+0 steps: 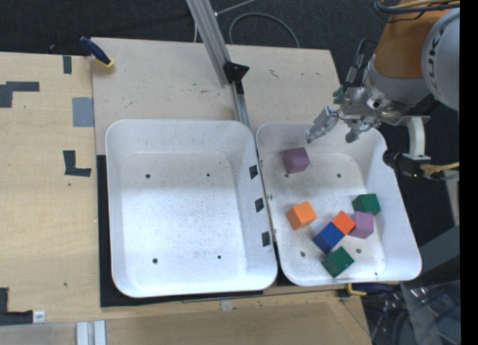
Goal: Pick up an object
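1. White plastic bins, two of them, are sitting side by side; the left bin (187, 209) is lying bare, the right bin (388, 179) is holding seven blocks
2. Two purple blocks are showing: one (296, 160) at the far left, one (363, 224) in the near cluster
3. Two orange (302, 214) (343, 222), two green (366, 203) (337, 261) and one blue (327, 237) are lying nearby
4. Gripper (337, 131) is hovering over the far rim, fingers spread apart, gripping nothing

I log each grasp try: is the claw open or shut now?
Open. The claw hangs over the right bin's far edge with its two fingers spread apart, nothing between them.
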{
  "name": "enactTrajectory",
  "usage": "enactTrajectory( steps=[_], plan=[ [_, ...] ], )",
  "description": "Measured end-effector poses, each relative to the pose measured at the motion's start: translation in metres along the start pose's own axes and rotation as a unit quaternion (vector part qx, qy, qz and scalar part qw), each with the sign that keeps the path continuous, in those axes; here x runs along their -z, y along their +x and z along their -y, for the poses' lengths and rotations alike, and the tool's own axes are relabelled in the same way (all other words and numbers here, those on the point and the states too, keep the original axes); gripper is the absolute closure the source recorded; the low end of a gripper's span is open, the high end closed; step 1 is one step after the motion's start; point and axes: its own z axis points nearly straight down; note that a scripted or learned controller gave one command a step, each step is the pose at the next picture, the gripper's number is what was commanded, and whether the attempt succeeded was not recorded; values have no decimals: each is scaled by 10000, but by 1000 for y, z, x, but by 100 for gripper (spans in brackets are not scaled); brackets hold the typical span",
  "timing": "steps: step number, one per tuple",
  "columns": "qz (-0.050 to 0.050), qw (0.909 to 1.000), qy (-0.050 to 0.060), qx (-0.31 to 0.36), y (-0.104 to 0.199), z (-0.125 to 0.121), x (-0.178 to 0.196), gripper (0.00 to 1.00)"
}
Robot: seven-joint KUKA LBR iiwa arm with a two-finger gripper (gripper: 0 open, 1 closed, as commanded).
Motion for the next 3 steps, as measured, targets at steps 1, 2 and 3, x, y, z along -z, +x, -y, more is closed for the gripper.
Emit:
enactTrajectory(
  steps=[1, 2, 3],
  plan=[
    [-2, 10000, -34, 10, 33, 47, 68, 0],
    [11, 10000, 14, -4, 9, -16, -4, 0],
    [-10, 10000, 17, 30, 86, -21, -30, 0]
  ],
)
